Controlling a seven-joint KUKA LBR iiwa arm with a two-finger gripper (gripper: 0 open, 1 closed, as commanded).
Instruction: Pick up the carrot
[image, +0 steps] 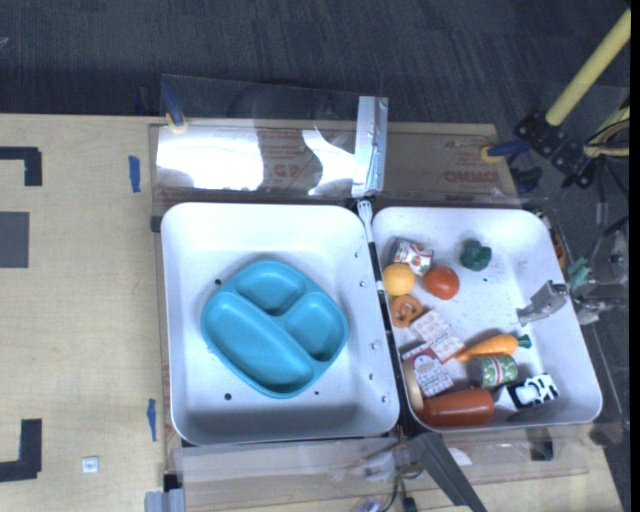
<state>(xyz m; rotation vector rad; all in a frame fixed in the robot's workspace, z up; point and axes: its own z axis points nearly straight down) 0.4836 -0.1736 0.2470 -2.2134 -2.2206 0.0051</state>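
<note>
A light wooden bench (80, 330) holds two white bins side by side, with dark floor behind. The carrot (490, 346) lies in the right bin (520, 232), near its right side, leafy end pointing right. A green can (495, 372) sits just below it, and a small carton (437, 334) just to its left. Above the carrot there is bare white floor. A red sausage (458, 405) lies along the bottom edge. The gripper (545, 300) sits at the right rim; nobody can tell if it is open. The left bin (200, 250) holds a blue tray (273, 325).
</note>
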